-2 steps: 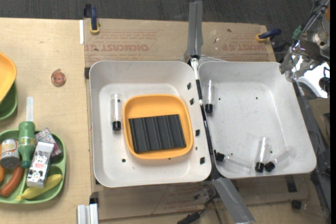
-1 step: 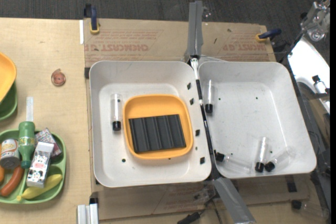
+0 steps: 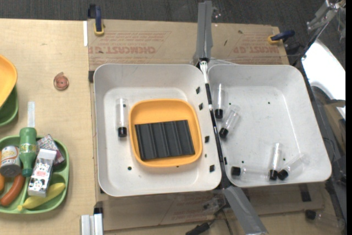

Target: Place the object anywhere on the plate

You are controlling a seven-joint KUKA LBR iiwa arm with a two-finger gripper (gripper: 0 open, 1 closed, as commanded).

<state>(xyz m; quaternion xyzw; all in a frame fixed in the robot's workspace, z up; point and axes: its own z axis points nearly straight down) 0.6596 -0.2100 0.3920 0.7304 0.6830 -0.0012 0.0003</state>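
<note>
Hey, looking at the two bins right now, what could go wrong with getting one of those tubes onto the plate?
1. The clear tubes in the right bin are round and may roll or slip from a pinch.
2. Several lie against the bin's walls and corner, leaving the fingers little room.
3. The black ridged block covers most of the orange plate, so a tube may roll off.

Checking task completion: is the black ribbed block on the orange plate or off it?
On it. The black ribbed block lies flat within the orange plate in the left bin, plate rim visible all around.
</note>
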